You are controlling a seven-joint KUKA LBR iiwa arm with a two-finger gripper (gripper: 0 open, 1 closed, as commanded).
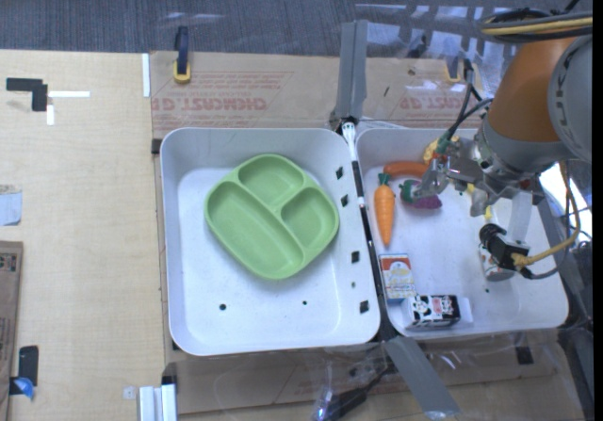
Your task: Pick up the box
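A small white and orange box (398, 276) lies flat near the left wall of the right bin (542, 315), toward the front. My gripper (436, 180) hangs over the back of that bin, well behind the box and apart from it. It sits just above a purple item (427, 203) and a small green piece (409, 189). The grey arm with its orange band (532, 89) comes in from the upper right.
A black and white carton (436, 309) lies at the bin's front, right of the box. An orange carrot (384, 209) and a reddish-orange item (405, 168) lie at the back left. The left bin (184, 250) holds a green divided plate (271, 215).
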